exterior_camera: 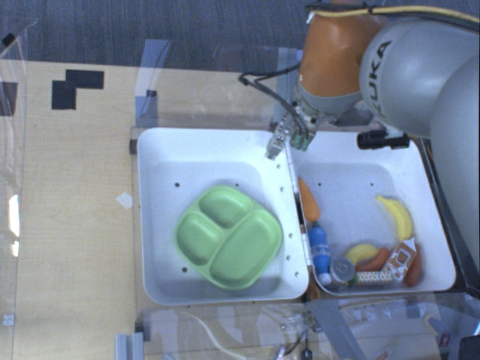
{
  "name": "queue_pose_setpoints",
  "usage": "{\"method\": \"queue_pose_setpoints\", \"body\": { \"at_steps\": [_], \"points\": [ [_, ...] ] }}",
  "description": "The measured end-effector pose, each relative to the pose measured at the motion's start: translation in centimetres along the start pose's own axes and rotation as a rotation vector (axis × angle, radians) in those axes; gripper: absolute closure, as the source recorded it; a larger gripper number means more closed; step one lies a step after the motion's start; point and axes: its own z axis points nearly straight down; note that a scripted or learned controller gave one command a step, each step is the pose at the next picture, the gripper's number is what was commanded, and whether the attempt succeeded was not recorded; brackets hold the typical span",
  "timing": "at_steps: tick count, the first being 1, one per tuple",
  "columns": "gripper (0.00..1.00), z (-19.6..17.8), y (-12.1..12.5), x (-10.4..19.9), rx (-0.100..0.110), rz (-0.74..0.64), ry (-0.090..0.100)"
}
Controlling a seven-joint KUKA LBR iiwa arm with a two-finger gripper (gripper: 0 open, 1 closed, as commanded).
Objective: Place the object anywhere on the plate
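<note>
The fingers (289, 142) hang above the top end of the wall shared by the two bins, tips slightly parted and grasping nothing. Beneath and toward the table's near edge, the right bin (352, 172) holds a carrot (307, 199) and blue bottle (319, 247) against that wall, a banana (398, 216) nearer its right side, and small food items heaped in its near corner. Any one could be the object. The green divided plate (229, 235), glossy and bare, lies tilted in the left bin (161, 171). Likely risks: clipping the wall, or snagging two crowded items together.
</note>
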Motion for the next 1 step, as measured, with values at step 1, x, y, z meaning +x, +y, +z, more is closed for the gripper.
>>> {"method": "queue_pose_setpoints", "body": {
  "at_steps": [1],
  "points": [
    [1.00, 1.33, 3.40, 10.39, 0.003, 0.042, 0.005]
  ]
}}
